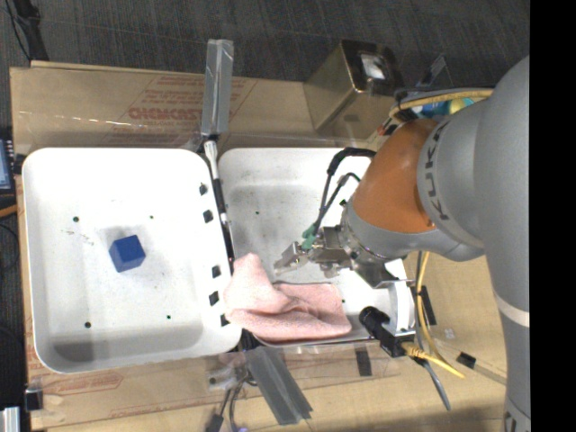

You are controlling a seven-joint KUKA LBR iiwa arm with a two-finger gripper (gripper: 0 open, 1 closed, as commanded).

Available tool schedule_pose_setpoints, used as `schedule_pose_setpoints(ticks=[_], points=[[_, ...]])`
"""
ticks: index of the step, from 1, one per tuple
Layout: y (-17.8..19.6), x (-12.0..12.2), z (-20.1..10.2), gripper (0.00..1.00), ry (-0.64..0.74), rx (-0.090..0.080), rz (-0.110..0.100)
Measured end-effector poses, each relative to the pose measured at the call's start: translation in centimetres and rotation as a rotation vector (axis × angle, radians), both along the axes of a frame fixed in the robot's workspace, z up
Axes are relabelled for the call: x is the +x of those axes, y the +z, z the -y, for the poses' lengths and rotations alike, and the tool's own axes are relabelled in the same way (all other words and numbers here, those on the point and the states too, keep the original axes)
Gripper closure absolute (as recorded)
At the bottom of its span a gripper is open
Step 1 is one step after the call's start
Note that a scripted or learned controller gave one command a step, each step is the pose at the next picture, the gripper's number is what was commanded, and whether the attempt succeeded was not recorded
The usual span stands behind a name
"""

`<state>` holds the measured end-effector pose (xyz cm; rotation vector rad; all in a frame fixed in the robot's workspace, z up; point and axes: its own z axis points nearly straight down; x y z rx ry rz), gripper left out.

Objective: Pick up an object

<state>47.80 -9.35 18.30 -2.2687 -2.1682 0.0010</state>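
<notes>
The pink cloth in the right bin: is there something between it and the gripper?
Nothing visible stands between them. The gripper hangs in the right bin, just above the upper edge of the pink cloth, which lies crumpled against the bin's near wall. The blue cube sits apart in the left bin.

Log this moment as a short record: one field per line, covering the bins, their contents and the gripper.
left bin: holds a blue cube, lying apart from the walls
right bin: holds a pink cloth, crumpled at the near edge and draped against the divider side
gripper: in the right bin, just above the cloth's upper edge
held object: none visible between the fingers
arm: reaches in from the right, orange band over the right bin
task status: nothing lifted yet
</notes>
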Motion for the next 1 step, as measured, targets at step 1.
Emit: schedule_pose_setpoints(ticks=[1], points=[[-9.15, -0.08, 1.11, 0.0, 0.122, 0.0, 0.002]])
